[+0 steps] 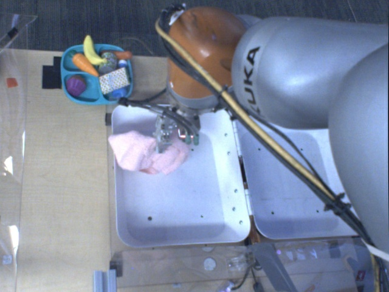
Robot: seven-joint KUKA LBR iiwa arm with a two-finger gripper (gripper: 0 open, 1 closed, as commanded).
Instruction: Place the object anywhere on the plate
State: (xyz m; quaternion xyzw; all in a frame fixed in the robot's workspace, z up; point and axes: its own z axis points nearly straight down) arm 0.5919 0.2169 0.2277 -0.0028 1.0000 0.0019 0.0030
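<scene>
Starting at the gripper (173,135), you have it low over the pink cloth (137,151), at the cloth's right end. Whether it is clamped or released cannot be told from this angle, so do not count the cloth as caught. The cloth lies bunched in the upper left part of the left bin (182,224), touching the bin's floor and near its left wall.

I judge the step in hand to be the pick. To do it well, bite into the thick fold under the tool, not a thin edge, and lift straight up until the whole cloth hangs free of the bin wall. A trailing corner could drag on the rim and pull loose.

Further out, the blue plate (68,93) sits on the surface (61,193) just beyond the bin's upper left corner. It already carries a toy banana (92,50), a carrot (84,64) and a purple piece (76,85). Carry the cloth high enough to pass over them, centre it above the plate, then let go low so it settles there and does not slide off.
</scene>
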